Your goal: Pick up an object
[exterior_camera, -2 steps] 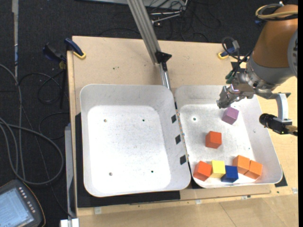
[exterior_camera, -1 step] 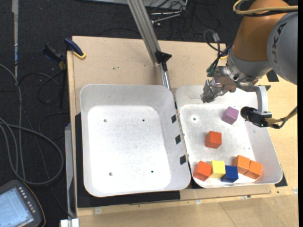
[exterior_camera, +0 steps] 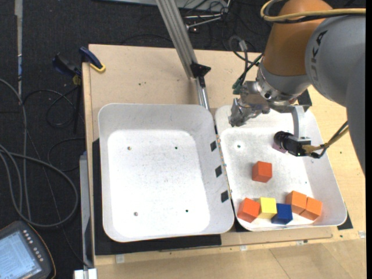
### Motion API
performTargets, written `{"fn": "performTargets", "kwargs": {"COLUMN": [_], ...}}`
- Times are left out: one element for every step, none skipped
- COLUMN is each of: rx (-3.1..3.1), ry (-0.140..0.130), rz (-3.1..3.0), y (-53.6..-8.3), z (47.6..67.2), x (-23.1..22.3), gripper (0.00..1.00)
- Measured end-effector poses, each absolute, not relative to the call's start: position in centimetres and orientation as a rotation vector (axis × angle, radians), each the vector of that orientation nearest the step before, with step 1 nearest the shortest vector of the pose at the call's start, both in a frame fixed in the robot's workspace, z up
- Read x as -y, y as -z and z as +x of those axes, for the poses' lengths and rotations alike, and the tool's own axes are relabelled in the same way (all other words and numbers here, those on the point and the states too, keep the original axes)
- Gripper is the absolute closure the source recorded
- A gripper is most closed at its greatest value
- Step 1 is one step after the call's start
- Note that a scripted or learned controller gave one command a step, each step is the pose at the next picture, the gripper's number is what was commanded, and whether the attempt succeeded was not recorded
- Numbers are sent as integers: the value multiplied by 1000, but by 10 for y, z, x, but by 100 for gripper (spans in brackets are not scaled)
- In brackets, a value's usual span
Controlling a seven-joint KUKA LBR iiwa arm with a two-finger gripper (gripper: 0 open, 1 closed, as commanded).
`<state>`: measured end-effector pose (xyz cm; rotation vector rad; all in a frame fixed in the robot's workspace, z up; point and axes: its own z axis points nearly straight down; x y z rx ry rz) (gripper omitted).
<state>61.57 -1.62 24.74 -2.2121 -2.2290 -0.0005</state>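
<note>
Nearest the lens, at the lower left corner, sits a grey handheld screen unit (exterior_camera: 20, 253) on the dark floor, with black cables (exterior_camera: 35, 156) looping past it. Beyond that lies the pale wooden bench (exterior_camera: 145, 68), carrying two shallow white bins side by side. Along the near wall of the right bin (exterior_camera: 325, 173) stands a row of blocks: an orange block (exterior_camera: 249, 209), a yellow block (exterior_camera: 268, 206), a blue block (exterior_camera: 283, 213), then two more orange blocks (exterior_camera: 305, 204) touching each other. A lone red-orange block (exterior_camera: 262, 171) rests farther in, apart from the row. The left bin (exterior_camera: 157, 170) shows only speckled white plastic. At the far end of the right bin hangs the claw (exterior_camera: 239, 116), and I cannot tell how wide it stands; no block is between its tips. Above it rises the arm's orange band (exterior_camera: 290, 31). A slanted metal pole (exterior_camera: 177, 31) crosses the bench's far edge, and a blue clamp (exterior_camera: 87, 57) grips its far left corner.
</note>
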Motion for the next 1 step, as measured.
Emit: {"fn": "performTargets", "kwargs": {"rx": [2229], "ry": [0], "rz": [-2211], "y": [-233], "z": [623], "x": [-38], "gripper": [100]}}
